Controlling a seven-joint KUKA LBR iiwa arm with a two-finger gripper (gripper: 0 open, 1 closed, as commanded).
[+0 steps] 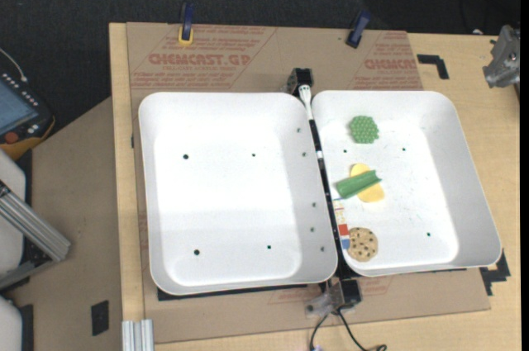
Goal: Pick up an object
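Camera view: 2 white bins side by side on the cardboard-topped bench (248, 52). All pickable stuff sits in the right bin (438, 176), bunched toward its left wall: green bumpy ball (363, 129) up top, green strip (357, 184) lying across a yellow piece (369, 191) mid-bin, cookie (362, 243) low down, and a small red/blue item (344, 232) right against the divider wall. Left bin (223, 192) has just its dark dots.

Grey metal part at the right edge (502, 60) is probably the gripper or wrist, parked well away from the bins; can't tell how its jaws are set.

Risks as I see them:
- cookie and red/blue item nearly touch the wall, so 1 jaw side may hit the rim or divider on descent
- strip overlaps the yellow piece: likely to grab both, or nudge 1 and lose the other
- cookie and strip look flat, so the grasp can close above them and come up with nothing
- ball is the most isolated target but could roll when contacted
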